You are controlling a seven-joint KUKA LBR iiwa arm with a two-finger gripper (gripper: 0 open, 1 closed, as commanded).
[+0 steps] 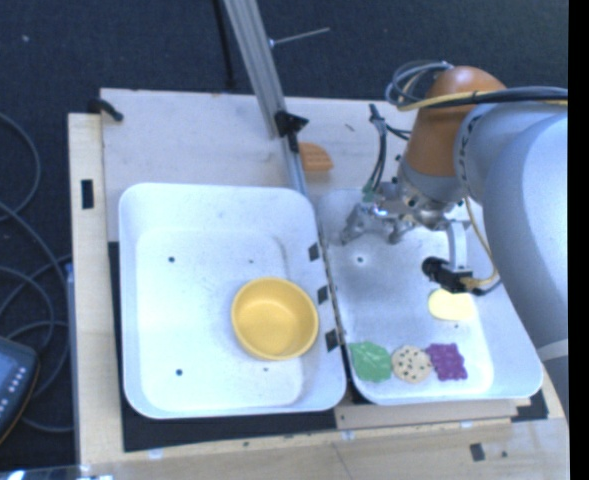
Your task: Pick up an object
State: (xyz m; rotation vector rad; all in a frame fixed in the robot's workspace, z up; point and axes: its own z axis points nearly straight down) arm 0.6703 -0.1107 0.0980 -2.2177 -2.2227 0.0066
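Gripper [374, 223] hung over the far end of the right bin [509, 383], whether spread or pressed together I couldn't tell; nearest lay a green piece [370, 360], a cookie [411, 364] and a purple piece [447, 361], a yellow piece [452, 305] just beyond; best centre squarely before dropping.

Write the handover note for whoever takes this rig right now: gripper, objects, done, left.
Gripper: over the far end of the right bin, nothing seen in its jaws.
Objects: yellow bowl in the left bin; pale yellow piece, green piece, cookie and purple piece in the right bin, the last three in a row at its near edge.
Done: nothing picked.
Left: grasp and lift one object.
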